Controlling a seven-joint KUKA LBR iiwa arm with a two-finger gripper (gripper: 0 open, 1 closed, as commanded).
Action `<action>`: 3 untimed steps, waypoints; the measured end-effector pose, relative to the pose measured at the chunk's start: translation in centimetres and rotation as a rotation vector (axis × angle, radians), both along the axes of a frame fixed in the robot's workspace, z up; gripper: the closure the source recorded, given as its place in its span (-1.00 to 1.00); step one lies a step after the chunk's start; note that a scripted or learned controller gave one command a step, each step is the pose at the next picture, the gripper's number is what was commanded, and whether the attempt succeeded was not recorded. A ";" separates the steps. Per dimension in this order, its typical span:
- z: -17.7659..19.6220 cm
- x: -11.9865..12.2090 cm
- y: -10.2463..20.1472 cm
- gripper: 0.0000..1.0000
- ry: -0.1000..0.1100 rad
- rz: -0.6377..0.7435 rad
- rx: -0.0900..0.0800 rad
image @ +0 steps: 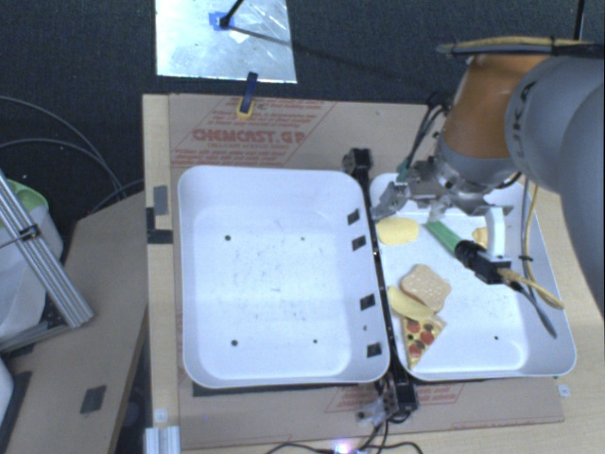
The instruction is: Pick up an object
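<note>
Worktop [161, 282] carries two white bins: left bin [274, 272], and right bin [529, 348], which holds all the items. The arm [529, 102] reaches in from the right over that bin's far end. You can't tell the gripper [430, 192] state; the wrist hides it.

Count in the right bin:
- one green-handled tool [454, 239], centre; looks stiff, likely light. Take it across the handle.
- one biscuit [425, 287], near-left; flat, probably rigid. Pinch its edges.
- one pizza slice [423, 334], nearest; thin, low, hard to get under.
- one yellow disc [399, 231], just near the gripper; smooth, may slip.
</note>
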State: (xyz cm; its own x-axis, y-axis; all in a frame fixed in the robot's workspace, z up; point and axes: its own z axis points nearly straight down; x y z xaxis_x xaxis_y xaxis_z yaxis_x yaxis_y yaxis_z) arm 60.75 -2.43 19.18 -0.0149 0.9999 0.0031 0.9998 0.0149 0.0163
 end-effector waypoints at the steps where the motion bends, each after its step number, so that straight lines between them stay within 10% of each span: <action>1: -0.8 -12.5 2.3 -1.00 0.024 -0.013 0.000; 2: -0.7 -12.1 -3.1 -1.00 0.014 -0.019 -0.006; 3: 0.3 -11.9 -2.7 1.00 0.011 -0.012 -0.003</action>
